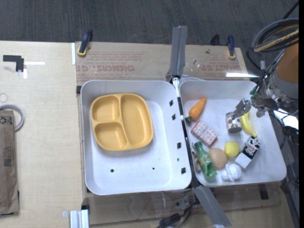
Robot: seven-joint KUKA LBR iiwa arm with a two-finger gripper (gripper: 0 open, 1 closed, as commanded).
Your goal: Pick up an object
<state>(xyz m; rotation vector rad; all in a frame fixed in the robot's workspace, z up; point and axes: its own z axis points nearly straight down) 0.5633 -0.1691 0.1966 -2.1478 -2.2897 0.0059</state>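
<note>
A yellow divided plate lies in the left bin; in the right bin, right of centre in the frame, my gripper hangs over a small red-and-white carton, a banana just right of it. My fingers blur together, so I cannot tell their spread or whether they touch the carton. The cardboard along the top edge bears faint red lettering I cannot read.
</note>
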